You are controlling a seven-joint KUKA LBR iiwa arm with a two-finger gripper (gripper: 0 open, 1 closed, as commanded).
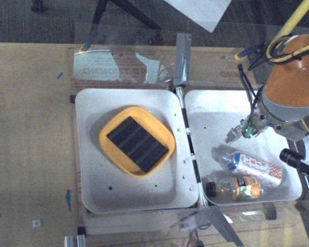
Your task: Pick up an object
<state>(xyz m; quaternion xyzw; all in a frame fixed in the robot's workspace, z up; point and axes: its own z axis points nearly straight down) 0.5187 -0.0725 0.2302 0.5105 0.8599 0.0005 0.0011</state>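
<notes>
A yellow square dish with a dark ribbed insert (137, 140) lies in the left bin (92, 107). In the right bin (211, 107) a clear tube with a blue cap and a red-and-white label (252, 163) lies near the front right. A clear bottle with a black cap and an orange label (236, 189) lies against that bin's front wall. My gripper (242, 133) hangs over the right bin, just above and behind the tube. Nothing shows between its tips.
A metal divider (188, 138) runs between the two bins. A clear panel (123, 66) stands behind the left bin. The arm's grey and orange body (291, 81) covers the right bin's back right corner.
</notes>
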